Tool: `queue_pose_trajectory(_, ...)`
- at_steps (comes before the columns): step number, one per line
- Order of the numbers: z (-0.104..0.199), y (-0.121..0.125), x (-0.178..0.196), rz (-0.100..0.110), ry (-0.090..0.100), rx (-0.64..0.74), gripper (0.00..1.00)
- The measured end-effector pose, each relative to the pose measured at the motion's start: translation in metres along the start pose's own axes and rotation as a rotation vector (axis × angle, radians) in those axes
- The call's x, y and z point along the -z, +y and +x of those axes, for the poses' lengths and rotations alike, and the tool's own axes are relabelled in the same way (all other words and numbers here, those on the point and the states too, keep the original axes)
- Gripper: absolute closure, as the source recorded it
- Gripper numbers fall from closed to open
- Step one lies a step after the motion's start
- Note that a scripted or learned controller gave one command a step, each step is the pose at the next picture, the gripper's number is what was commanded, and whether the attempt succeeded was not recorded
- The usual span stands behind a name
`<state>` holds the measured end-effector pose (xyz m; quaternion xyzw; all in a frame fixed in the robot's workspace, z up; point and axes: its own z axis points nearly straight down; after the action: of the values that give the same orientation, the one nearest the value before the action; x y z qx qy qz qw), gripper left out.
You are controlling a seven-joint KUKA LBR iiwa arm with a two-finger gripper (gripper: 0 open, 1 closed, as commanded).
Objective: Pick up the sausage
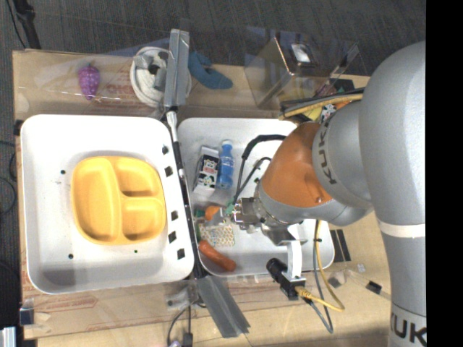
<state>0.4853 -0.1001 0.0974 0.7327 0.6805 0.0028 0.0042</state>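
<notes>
— Sausage (216,256) first: where does it lie?

— In the right bin (249,130), near that bin's front left corner, lying flat at a slant, orange-red, close to the divider between the two bins. Nothing is touching it from above.

— Start from the left, then. What sits there?

— The left bin (43,194) holds a yellow compartment tray (119,197), set roughly in its middle. Behind that bin, on the bench, a small purple object (89,79) and a white round thing (150,74).

— And moving right?

— Inside the right bin, a small printed box (207,169) and a blue bottle (226,165) stand side by side near the back. Below them a small orange piece (211,212), then a speckled pale item (218,233) just behind the sausage.

— The gripper?

— The gripper (239,214) is low over the middle of the right bin, just beside the orange piece and the speckled item, a little way behind the sausage. Its state I cannot tell; the wrist hides the tip.

— And the arm?

— The arm (347,165), grey with its orange band, comes in from the right and covers much of that bin.
</notes>
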Motion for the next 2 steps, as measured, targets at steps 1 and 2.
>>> queue_pose_trajectory(1, 0.006, 0.049, 0.0, 0.001, 0.001, -0.003, 0.0)
queue_pose_trajectory(2, -0.004, -0.006, 0.002, 0.002, 0.002, 0.085, 0.0)
